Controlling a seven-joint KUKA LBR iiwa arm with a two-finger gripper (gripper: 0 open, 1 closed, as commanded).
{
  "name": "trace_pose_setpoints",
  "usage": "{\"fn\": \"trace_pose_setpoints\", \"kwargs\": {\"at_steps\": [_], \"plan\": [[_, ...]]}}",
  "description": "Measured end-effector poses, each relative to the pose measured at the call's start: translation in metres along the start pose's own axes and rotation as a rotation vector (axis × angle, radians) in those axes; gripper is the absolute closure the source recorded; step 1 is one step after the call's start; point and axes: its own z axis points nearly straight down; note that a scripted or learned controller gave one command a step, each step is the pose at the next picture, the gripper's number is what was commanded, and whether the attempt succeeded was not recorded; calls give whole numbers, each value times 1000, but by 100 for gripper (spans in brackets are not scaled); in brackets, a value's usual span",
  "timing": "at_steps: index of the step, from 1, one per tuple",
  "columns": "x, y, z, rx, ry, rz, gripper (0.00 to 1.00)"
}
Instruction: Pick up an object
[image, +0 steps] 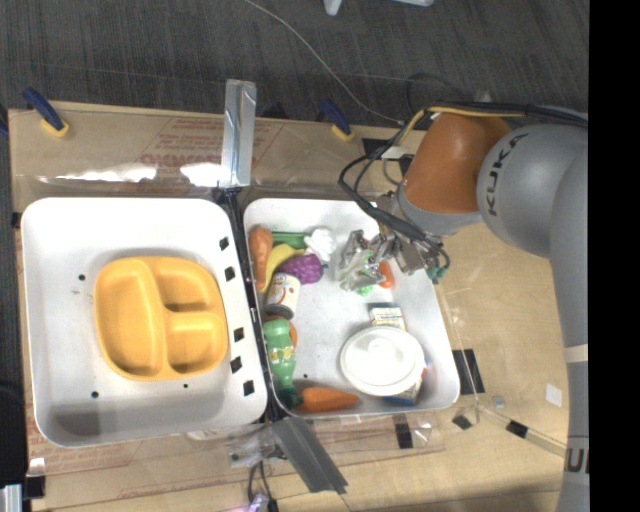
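My gripper (358, 264) hangs low over the upper middle of the right bin (440, 330), reaching in from the right below the orange wrist band. A small orange-red piece (384, 274) lies right beside it, and a white crumpled item (320, 240) sits just to its left. Purple grapes (306, 268), a yellow banana (274, 263) and an orange sausage-shaped toy (260, 242) lie along the bin's left side. Nothing is visibly lifted.
A white round bowl (380, 361) and a small box (386, 317) fill the bin's lower right. A carrot (325, 400) and a green bottle (279, 350) lie at the lower left. The left bin (50, 240) holds a yellow divided tray (160, 315).
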Motion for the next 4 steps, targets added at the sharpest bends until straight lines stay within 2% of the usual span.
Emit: {"fn": "trace_pose_setpoints", "kwargs": {"at_steps": [1,2,3,4], "plan": [[-35,45,-122,4,-9,27,100],[30,12,-9,-6,10,-122,100],[-16,45,-52,-1,0,174,100],[-30,22,-169,3,-3,474,100]]}}
